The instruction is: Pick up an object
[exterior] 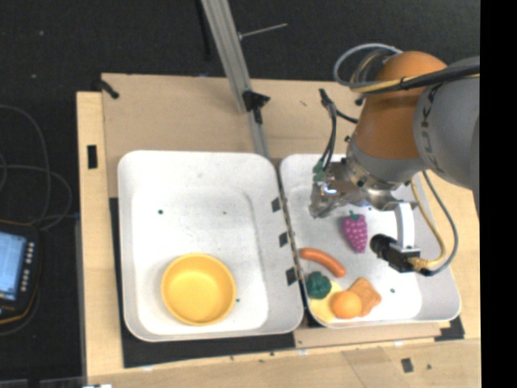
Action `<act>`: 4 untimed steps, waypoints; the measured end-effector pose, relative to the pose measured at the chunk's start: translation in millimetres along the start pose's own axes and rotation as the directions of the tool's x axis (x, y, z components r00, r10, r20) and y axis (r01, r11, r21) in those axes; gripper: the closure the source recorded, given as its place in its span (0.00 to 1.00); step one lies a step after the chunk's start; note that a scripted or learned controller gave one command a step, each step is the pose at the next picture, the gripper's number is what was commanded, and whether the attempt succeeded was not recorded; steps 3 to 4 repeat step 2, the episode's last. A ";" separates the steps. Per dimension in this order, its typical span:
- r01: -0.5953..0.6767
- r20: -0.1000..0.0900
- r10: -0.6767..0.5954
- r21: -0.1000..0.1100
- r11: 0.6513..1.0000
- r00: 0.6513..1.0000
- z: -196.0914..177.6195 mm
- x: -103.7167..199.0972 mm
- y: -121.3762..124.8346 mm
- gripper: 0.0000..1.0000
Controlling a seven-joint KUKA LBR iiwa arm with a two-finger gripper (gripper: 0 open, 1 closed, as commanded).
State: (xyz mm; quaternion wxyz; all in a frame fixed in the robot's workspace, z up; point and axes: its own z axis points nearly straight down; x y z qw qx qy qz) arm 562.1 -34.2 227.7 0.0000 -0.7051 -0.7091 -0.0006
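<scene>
The right bin [432, 297] holds a purple bunch of grapes [355, 231], an orange sausage [323, 260], a green broccoli piece [317, 284], an orange fruit [346, 305] and a tan bread-like piece [367, 293] on a yellow plate edge [321, 309]. My gripper [327, 200] hangs over the upper left part of the right bin, just left of and above the grapes. Nothing shows between its fingers. The grey arm with its orange band [396, 111] rises behind it to the right.
The left bin [161, 184] holds a yellow bowl [198, 288] at its front. A grey metal pole [234, 55] slants from the top down to the gap between the bins. Black cable and a black fitting [396, 253] hang right of the grapes.
</scene>
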 end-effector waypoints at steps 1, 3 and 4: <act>0.002 -0.001 -0.002 0.001 1.000 1.000 -1.5 49.4 -7.0 1.00; 0.002 -0.001 -0.002 0.001 1.000 1.000 0.6 93.8 -21.3 1.00; 0.002 -0.001 -0.002 0.001 1.000 1.000 0.6 93.8 -21.3 1.00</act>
